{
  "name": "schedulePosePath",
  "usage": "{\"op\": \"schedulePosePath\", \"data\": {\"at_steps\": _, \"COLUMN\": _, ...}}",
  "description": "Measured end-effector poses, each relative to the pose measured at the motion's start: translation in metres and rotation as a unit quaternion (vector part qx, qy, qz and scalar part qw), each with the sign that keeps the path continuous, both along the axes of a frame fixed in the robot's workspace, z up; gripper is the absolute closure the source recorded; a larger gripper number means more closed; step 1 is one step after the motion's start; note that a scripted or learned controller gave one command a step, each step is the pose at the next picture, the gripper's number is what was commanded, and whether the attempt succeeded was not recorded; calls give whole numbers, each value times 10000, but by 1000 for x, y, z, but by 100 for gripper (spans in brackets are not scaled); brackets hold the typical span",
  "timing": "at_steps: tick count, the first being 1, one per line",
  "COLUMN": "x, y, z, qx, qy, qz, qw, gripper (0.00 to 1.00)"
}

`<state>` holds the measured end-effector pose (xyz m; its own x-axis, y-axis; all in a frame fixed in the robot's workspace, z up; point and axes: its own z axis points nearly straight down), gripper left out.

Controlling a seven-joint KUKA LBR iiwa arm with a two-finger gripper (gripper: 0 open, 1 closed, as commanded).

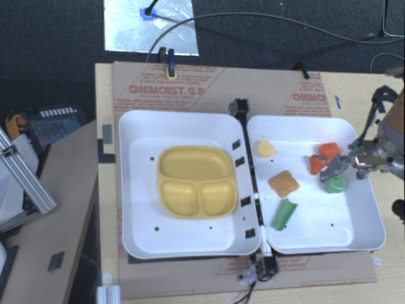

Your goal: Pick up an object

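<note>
In the right-hand bin (364,230), seen from the camera above, the gripper (335,168) hangs low at the far right, over a cluster of small toy foods. Whether its fingers are spread or closed cannot be told here; nothing is plainly held between them. Just under the gripper lies a green round piece (335,183), touching or nearly touching it; an orange-red piece (323,157) sits just left of the gripper. Farther left are a tan piece (283,182), a green stick (284,213) and a pale yellow piece (266,149). The green round piece looks light, rigid and smooth, likely slippery plastic; gripping across its middle seems safest.
</note>
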<state>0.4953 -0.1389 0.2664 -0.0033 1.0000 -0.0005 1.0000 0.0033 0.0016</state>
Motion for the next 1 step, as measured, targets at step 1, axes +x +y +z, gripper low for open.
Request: {"op": "schedulePosePath", "data": {"at_steps": 1, "x": 5, "y": -9, "z": -54, "qx": 4, "qy": 20, "qz": -12, "qw": 10000, "gripper": 0}}
